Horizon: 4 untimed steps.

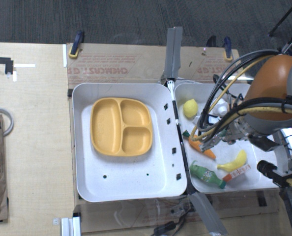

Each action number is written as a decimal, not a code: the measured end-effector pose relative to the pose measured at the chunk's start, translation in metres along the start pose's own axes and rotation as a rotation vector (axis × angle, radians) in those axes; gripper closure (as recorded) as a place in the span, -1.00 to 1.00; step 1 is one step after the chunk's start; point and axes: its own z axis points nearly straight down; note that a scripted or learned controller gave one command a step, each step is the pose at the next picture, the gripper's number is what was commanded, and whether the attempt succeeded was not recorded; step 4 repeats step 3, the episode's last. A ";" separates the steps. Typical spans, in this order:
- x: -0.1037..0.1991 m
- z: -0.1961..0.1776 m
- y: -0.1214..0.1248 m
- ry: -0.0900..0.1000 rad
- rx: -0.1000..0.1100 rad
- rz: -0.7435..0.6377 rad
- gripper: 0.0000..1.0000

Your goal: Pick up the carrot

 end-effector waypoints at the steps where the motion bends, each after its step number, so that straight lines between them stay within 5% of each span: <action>1: -0.046 0.099 0.050 -0.001 -0.002 -0.252 -1.00; 2: -0.047 0.090 0.050 -0.001 -0.002 -0.249 1.00; 3: -0.039 -0.001 0.119 -0.002 -0.001 0.025 1.00; 4: -0.039 -0.001 0.119 -0.002 -0.001 0.025 1.00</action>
